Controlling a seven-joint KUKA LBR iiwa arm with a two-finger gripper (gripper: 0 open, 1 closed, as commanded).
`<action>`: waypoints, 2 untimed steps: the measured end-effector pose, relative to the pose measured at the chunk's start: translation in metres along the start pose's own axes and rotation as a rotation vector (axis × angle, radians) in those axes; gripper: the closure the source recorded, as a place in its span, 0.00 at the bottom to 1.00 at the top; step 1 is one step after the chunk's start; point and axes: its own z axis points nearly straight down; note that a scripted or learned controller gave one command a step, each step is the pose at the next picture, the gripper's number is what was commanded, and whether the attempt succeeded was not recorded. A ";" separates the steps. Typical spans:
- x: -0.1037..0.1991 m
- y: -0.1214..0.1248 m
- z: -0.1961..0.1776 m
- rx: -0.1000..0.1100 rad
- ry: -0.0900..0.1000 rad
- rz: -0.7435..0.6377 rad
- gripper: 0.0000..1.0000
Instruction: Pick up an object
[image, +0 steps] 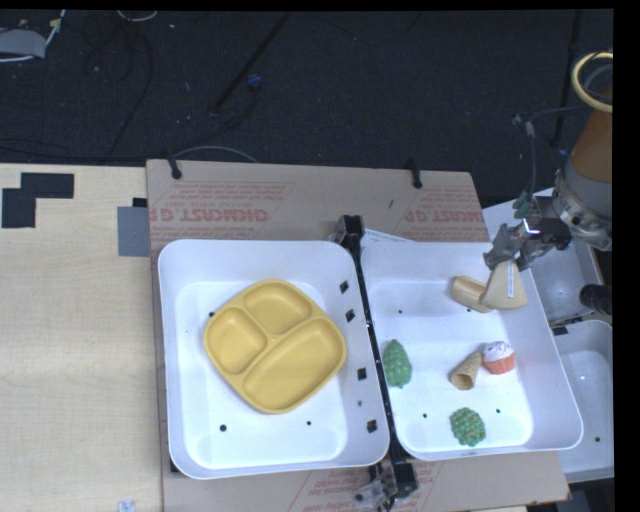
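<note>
Here, your gripper (517, 250) hangs over the right bin's (556, 345) far corner, its grip unreadable, with the tan wedge-shaped toy (487, 292) just below-left, long axis running across the bin.

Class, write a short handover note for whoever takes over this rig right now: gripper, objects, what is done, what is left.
Gripper: hovering over the right bin's far right corner, above a tan wedge lying beside a beige piece.
Also in the right bin: ice-cream cone toy, two green pieces.
Left bin: yellow divided plate.
Done: nothing visibly lifted.
Left: grasp and lift one object.
</note>
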 end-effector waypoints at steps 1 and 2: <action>0.000 0.000 -0.014 0.004 0.002 -0.003 1.00; 0.046 -0.008 -0.013 0.007 0.004 -0.005 1.00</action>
